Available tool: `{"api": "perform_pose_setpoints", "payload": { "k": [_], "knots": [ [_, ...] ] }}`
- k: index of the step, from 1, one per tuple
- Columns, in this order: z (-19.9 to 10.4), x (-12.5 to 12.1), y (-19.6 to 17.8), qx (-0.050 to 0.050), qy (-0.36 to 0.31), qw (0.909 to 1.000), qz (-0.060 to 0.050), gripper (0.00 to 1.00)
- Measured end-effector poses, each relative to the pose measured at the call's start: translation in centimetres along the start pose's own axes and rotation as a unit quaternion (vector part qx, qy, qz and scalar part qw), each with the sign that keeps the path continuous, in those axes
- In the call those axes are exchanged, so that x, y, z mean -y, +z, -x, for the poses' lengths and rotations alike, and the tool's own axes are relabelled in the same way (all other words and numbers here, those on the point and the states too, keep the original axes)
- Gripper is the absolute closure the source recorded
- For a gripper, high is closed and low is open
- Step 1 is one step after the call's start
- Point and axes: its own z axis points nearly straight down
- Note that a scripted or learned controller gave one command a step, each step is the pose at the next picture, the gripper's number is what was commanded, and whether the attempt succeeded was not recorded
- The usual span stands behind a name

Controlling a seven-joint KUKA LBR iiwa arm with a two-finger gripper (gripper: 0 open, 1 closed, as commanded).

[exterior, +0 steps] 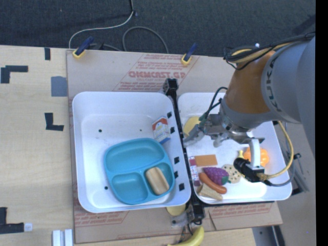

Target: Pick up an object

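Right bin point(279, 191), glossy white plastic, lower right of frame: knobbly purple grape cluster point(216, 175), flat orange cracker point(206, 160), smooth orange fruit point(259, 156), speckled cookie point(233, 175), hot dog point(212, 186). Gripper point(201, 129) over the bin's upper left by a yellow piece point(190, 123); opening cannot be told. Left bin point(84, 137): blue divided tray point(130, 165) bearing a tan bread roll point(157, 180); small carton point(161, 129) against the dividing wall

bread roll point(157, 180) in tray point(124, 163), left bin point(87, 137)
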Motion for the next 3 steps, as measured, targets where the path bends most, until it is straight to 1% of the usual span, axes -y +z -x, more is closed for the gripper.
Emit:
{"api": "perform_pose_setpoints", "payload": {
  "k": [1, 2, 3],
  "knots": [
    [6.3, 1.5, 5.1, 0.001, 0.002, 1.0000, 0.000, 0.00],
    [10.5, -2.8, 0.7, 0.002, 0.000, 1.0000, 0.006, 0.00],
    [15.7, 2.1, -4.2, 0.002, 0.002, 1.0000, 0.004, 0.00]
  ]
}}
